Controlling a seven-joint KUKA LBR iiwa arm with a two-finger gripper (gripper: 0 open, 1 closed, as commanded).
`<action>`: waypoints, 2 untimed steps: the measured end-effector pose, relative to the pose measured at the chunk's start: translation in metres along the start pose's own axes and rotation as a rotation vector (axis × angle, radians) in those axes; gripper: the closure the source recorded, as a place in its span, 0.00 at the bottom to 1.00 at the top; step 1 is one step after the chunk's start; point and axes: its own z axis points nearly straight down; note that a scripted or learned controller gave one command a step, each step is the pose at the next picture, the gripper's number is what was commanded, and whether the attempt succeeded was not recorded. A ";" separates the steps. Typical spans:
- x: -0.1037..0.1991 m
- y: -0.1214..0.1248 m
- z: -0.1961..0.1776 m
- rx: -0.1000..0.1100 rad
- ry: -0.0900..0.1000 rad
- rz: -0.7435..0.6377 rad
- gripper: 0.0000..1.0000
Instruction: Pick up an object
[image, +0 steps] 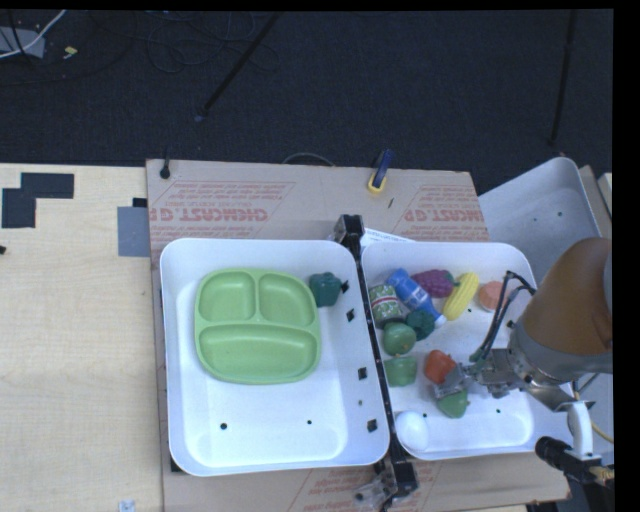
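Down at the near edge, a white ball (411, 428) sits in the front corner of the right bin (500, 440), close to the divider between the bins. Just behind it the arm (565, 310) leans in from the right, orange band showing above the wrist, and its hand (462, 382) hangs low among the toys. I cannot tell whether the hand is spread or pressed together; the tips are lost in the clutter, so I cannot say it holds anything.

Right under the hand lies a green piece (453, 405), touching or nearly touching it, and just beyond sits a red-orange piece (437, 365). To their left, near the divider, a green block (401, 372) rests with a round green ball (398, 338) behind it.

Further back the pile thickens: a patterned can (383, 300) beside a blue bottle (409, 290), a purple lump (434, 281), a yellow corn cob (461, 295) tilted against them, and a pinkish thing (489, 295) out toward the right wall.

Over in the left bin (260, 440) a lime green divided plate (257, 326) lies flat, with a dark teal toy (325, 289) just off its far right corner.

Beyond the bins, printed cardboard (250, 205) covers the desk (70, 350), and a blue and yellow clip (379, 172) sits at the cardboard's far edge.
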 end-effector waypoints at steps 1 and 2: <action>0.002 0.000 0.030 -0.003 -0.001 -0.001 0.00; 0.000 0.001 0.018 -0.006 -0.001 0.008 1.00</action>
